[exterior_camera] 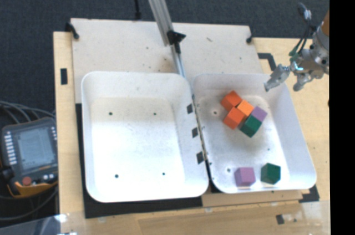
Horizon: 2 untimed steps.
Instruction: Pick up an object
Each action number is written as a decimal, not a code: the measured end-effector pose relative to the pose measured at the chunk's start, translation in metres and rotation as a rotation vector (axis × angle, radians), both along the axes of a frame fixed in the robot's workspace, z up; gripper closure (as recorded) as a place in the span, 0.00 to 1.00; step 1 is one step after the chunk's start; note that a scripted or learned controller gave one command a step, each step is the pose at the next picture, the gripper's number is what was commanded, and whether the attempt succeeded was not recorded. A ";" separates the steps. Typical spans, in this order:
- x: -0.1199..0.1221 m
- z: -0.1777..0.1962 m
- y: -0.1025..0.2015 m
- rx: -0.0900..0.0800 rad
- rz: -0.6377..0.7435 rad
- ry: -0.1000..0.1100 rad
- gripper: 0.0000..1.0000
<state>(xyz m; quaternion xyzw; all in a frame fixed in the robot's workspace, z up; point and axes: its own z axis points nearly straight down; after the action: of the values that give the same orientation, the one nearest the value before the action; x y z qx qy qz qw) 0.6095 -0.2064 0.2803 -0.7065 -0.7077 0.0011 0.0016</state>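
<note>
Blocks lie nearest the camera in the right bin point(299, 134): a purple cube point(244, 176) and a dark green cube point(270, 173) sit side by side along that bin's near wall, well below and to the left of the end effector point(288, 77). Further in, closer to the end effector and down-left of it, a cluster of four blocks sits near the bin's middle: an orange cube point(231, 100) at the far end, a second orange cube point(237, 116) touching it, a small purple block point(258, 113) just beside that, and a green block point(251, 126) at the near end of the cluster. The blocks in the cluster touch or nearly touch one another.

The left bin point(138, 134) lies well away from the end effector, across the divide between the two bins. A grey pendant point(32, 151) with a screen rests beyond the tabletop point(65, 134) on that far side.

The end effector hangs over the far right corner of the right bin, its two fingers spread apart with nothing between them, apart from every block. Behind it, a slanted metal rail point(157, 1) rises from the pale board point(127, 45) past the bins.
</note>
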 end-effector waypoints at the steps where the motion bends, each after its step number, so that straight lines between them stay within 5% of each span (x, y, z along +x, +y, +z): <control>1: 0.001 0.003 0.000 -0.003 0.002 -0.004 0.00; 2: -0.009 -0.045 0.001 -0.002 -0.002 0.000 0.00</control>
<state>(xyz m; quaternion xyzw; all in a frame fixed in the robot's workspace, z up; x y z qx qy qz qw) 0.6008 -0.2049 0.2357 -0.7071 -0.7071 0.0017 0.0008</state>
